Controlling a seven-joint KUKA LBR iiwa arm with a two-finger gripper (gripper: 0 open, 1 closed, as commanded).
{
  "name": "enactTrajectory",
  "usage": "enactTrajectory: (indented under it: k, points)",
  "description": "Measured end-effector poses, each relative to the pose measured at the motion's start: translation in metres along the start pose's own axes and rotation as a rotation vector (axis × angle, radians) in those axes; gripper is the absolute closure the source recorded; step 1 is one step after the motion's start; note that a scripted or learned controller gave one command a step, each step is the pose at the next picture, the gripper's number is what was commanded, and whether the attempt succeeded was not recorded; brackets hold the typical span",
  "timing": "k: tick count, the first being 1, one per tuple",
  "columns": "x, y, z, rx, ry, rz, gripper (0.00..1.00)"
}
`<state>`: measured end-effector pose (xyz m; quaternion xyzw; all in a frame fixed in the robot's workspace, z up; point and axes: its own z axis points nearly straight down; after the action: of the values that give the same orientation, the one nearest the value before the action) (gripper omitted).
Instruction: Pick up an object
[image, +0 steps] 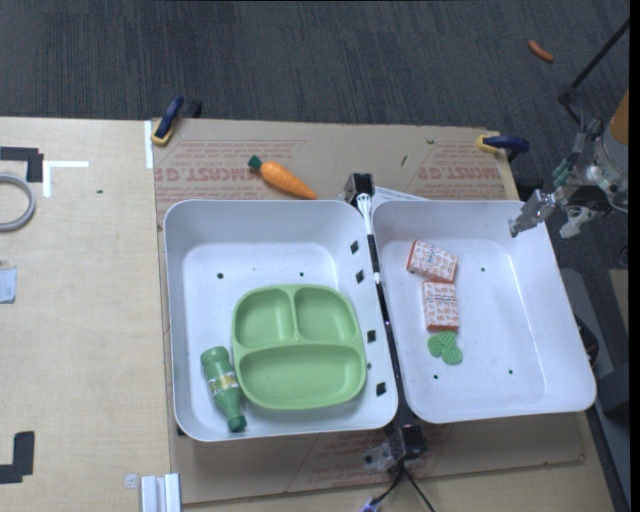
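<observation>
The right bin (530, 330) holds two pink-and-white boxes, one (432, 261) near its back left and another (440, 305) just in front of it. A small green leafy piece (446, 349) lies below them. In the left bin (190, 300) a green divided plate (298, 346) lies flat, with a green bottle (223, 388) on its side at the plate's left. My gripper (548, 220) hovers over the right bin's back right corner, far from the boxes. It is open, with nothing between its fingers.
An orange carrot (283, 178) lies on the cardboard behind the left bin. Blue clamps (168, 118) (506, 146) hold the cardboard's back corners. A black clip (360, 186) sits where the bins meet. The wooden bench extends to the left.
</observation>
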<state>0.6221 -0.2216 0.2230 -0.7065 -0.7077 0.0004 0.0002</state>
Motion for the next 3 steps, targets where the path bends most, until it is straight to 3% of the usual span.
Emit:
enactTrajectory:
  k: [1,2,3]
  points:
    - [0.060,-0.018,0.114,0.000,0.000,0.097,0.00]
    - [0.126,-0.027,0.131,0.000,0.000,0.020,0.00]
    - [0.126,-0.026,0.121,-0.001,0.000,0.022,1.00]
